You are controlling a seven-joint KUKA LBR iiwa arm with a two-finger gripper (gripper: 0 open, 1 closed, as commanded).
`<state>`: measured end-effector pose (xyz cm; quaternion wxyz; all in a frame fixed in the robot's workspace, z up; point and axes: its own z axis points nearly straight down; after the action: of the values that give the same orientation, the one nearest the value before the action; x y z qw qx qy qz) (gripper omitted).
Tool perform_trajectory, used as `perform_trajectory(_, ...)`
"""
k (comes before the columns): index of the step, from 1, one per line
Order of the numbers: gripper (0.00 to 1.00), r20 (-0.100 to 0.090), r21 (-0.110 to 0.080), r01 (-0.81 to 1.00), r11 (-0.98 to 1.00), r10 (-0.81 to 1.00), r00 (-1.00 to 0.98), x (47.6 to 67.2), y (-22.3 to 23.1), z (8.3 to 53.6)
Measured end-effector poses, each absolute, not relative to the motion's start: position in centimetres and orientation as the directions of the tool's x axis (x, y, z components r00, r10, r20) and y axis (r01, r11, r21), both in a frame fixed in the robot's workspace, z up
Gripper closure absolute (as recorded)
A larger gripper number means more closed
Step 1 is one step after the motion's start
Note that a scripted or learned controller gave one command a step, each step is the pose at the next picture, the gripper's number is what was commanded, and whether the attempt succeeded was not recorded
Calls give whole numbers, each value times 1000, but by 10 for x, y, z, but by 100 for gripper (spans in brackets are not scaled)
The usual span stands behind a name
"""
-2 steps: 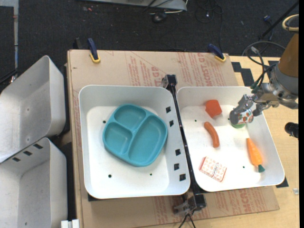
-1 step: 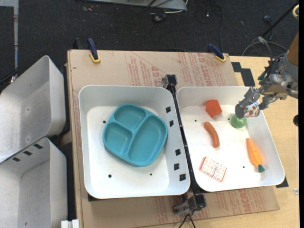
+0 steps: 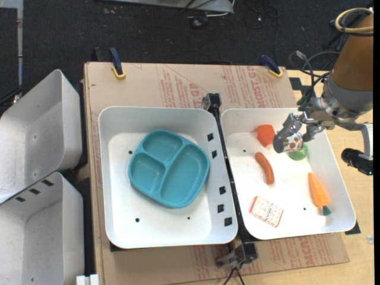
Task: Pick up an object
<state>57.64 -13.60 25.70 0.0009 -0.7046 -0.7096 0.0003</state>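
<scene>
The right bin (image 3: 341,180) holds several small items. An orange-red block (image 3: 265,135) lies near its back. A brown-orange sausage (image 3: 265,167) lies in the middle. An orange carrot (image 3: 319,192) lies at the right, and a small printed packet (image 3: 266,211) lies near the front. A green round object (image 3: 298,154) sits by the back right. My gripper (image 3: 290,138) hangs over the back of this bin, just above and left of the green object and right of the orange-red block. The gripper partly hides the green object.
The left bin (image 3: 113,159) holds a teal divided plate (image 3: 169,168). A black divider (image 3: 222,171) runs between the two bins. Two more white bins (image 3: 35,129) stand off the bench at the far left. Clamps (image 3: 117,64) hold the cardboard base at the back.
</scene>
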Motion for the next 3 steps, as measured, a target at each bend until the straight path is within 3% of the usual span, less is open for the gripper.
perform_trajectory(1, 100, 2, -1, 1000, 8, 1000, -8, 568, -85, 260)
perform_trajectory(2, 100, 2, -2, 1000, 8, 1000, -8, 574, -37, 248)
perform_trajectory(3, 100, 2, -3, 1000, 8, 1000, -8, 563, 12, 244)
